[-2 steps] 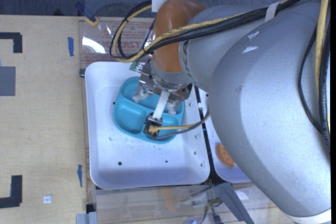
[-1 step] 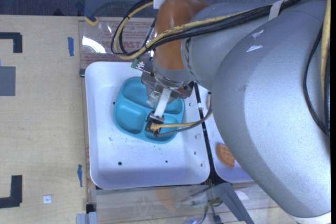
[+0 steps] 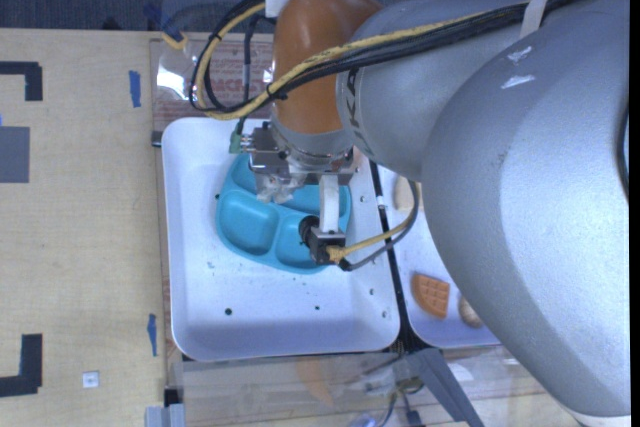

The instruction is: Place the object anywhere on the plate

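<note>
Plate (image 3: pixel 250 220): blue, smooth moulded plastic look, slight sheen. Left bin (image 3: pixel 290 320): white, smooth, glossy plastic with dark specks. Arm (image 3: pixel 500 115): grey casing, smooth satin finish; orange band (image 3: pixel 310 55) semi-glossy. Cables (image 3: pixel 230 45): black and yellow, rubbery sheath. Bench top (image 3: pixel 80 215): pale wood-grain board, matt. Waffle-like piece (image 3: pixel 432 295) in right bin: tan, ridged texture.

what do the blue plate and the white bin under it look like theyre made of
Blue plate: most likely moulded plastic, an even turquoise with rounded divider ridges and a soft, semi-matte sheen.
White bin: probably thin plastic too, though coated metal can't be ruled out; it is smooth and glossy, with rounded corners, a curved lip, a few dark specks on the floor and pale reflections.
</note>
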Robot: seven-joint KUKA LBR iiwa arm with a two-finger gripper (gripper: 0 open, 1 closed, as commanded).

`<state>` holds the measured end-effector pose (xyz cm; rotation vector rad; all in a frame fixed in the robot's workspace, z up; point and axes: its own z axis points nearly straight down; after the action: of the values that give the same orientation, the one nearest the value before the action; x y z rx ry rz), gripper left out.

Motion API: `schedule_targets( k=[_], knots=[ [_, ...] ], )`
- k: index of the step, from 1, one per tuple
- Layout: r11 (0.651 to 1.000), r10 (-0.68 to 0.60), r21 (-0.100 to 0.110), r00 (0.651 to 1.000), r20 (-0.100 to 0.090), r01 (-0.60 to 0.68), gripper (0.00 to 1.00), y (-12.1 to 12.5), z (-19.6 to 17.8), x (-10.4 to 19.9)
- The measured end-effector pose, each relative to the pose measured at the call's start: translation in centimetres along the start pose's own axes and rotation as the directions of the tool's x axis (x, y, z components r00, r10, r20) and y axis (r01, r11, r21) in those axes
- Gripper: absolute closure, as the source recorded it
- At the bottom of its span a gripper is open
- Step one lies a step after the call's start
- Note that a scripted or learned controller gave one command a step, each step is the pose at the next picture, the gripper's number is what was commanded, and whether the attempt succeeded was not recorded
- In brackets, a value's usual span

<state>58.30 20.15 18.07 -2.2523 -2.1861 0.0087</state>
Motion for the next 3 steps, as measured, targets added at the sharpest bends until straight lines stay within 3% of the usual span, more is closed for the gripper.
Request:
schedule_targets(
  k=[1,2,3],
  knots=[
    [0.915,-0.403,0.005,0.915,0.000,0.403,1.00,-4.2,5.7,-6.2],
    [0.838,-0.545,0.001,0.838,-0.001,0.545,1.00,-10.2,5.5,-5.2],
    [0.743,-0.669,-0.004,0.743,0.002,0.669,1.00,-10.4,4.1,0.3]
  ],
)
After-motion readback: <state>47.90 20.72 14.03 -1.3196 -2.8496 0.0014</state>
